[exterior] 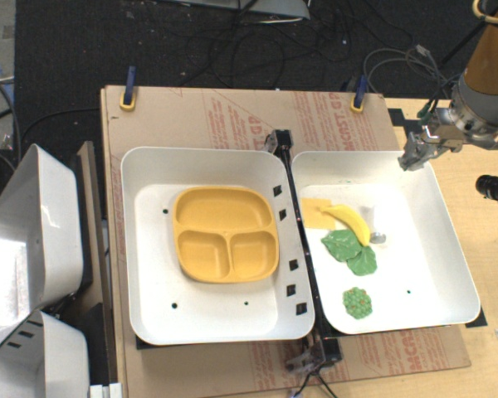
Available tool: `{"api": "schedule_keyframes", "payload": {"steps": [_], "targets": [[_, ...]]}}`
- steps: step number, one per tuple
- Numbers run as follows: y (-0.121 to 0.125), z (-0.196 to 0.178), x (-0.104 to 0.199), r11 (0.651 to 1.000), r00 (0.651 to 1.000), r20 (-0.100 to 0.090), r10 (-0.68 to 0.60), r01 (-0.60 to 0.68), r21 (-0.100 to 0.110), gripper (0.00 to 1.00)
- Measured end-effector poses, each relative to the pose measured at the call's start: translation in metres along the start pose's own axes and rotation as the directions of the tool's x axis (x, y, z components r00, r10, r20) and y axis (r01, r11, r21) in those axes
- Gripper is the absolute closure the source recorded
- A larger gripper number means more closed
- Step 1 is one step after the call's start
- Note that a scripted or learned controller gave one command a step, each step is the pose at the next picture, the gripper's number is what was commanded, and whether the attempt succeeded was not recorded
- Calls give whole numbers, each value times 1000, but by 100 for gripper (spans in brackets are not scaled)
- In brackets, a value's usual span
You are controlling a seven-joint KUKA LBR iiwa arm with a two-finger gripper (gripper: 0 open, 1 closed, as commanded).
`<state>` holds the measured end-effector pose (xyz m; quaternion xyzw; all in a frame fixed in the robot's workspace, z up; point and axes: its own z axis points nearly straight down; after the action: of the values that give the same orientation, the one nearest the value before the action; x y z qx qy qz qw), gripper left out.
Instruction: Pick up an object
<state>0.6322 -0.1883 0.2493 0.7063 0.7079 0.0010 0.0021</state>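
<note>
Camera view: two shallow white bins side by side, arm at the upper right.

The left bin (141,222) holds a yellow three-section plastic tray (227,234). The right bin (436,222) holds a yellow banana (349,220), a green leafy piece (349,249) and a small green lump (358,303). The gripper (415,157) hangs over that bin's far corner, well apart from them; I cannot tell how it stands.

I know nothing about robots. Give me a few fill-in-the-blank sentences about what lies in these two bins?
1. The divided yellow plate has ___ compartments.
2. The plate lies in the ___ bin.
3. The banana lies in the right bin, partly on a flat ___ piece.
4. The two leafy pieces and the small round piece are ___ in colour.

Missing words: three; left; yellow; green
</note>
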Motion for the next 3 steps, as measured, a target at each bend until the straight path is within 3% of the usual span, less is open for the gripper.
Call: {"api": "schedule_keyframes", "payload": {"steps": [3], "targets": [[3, 14, 178, 1000, 1000, -3, -6, 6, 6, 100]]}}
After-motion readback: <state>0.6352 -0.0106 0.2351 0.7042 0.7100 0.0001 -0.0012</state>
